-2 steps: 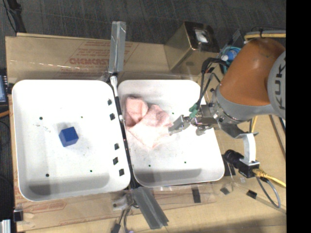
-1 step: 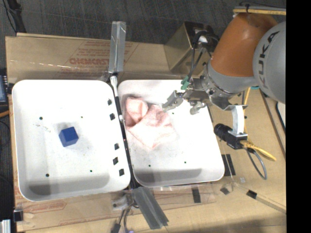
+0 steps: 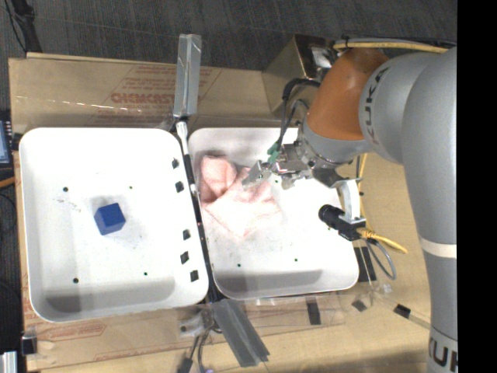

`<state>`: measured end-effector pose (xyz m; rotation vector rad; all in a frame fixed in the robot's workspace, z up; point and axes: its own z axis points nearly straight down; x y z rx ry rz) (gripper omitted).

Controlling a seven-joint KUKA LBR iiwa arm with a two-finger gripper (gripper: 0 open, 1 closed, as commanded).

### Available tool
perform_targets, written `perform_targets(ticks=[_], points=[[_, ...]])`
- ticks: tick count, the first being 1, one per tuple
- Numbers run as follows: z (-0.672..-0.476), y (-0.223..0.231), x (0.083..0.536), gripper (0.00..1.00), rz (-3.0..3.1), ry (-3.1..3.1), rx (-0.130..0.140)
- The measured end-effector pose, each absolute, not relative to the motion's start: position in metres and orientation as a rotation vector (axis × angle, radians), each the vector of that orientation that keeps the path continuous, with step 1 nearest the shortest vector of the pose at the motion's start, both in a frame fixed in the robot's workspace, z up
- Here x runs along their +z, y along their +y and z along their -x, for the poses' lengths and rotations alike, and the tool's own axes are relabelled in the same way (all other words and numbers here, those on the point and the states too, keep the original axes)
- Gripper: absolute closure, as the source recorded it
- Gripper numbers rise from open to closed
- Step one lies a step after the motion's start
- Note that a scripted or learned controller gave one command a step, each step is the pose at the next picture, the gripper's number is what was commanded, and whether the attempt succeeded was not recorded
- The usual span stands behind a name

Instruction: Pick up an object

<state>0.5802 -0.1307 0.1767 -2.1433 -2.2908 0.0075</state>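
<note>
While the grey arm [image 3: 411, 130] is reaching in from the right, its bulk is covering the far right corner of the right bin [image 3: 342, 274], and its orange band [image 3: 349, 99] is sitting just above the wrist, over that bin's far rim. The tabletop [image 3: 101, 92] is carrying two shallow white bins side by side; taking the right bin as the landmark, the left bin [image 3: 46, 208] is lying directly to its left, the two touching along a shared edge with dark clips. Inside the right bin, a pale pink cloth [image 3: 233, 196] is lying crumpled in the far left part, bunched thicker near the left wall and spreading thinner toward the bin's middle. The tool [image 3: 268, 169] is hanging low over the right edge of that cloth, close to or touching it; whether its tips are spread or pressed together I cannot tell. Well left of the right bin, a small blue cube [image 3: 110, 217] is resting near the middle of the left bin's floor
</note>
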Motion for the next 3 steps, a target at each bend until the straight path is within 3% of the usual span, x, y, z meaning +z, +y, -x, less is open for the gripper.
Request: perform_targets(ticks=[1,2,3], points=[[-0.603,-0.151,0.094,0.0,1.933,-2.477,-0.004],[-0.604,-0.15,0.105,1.0,1.929,-2.48,-0.003],[-0.604,-0.151,0.105,0.0,1.929,-2.48,-0.003]])
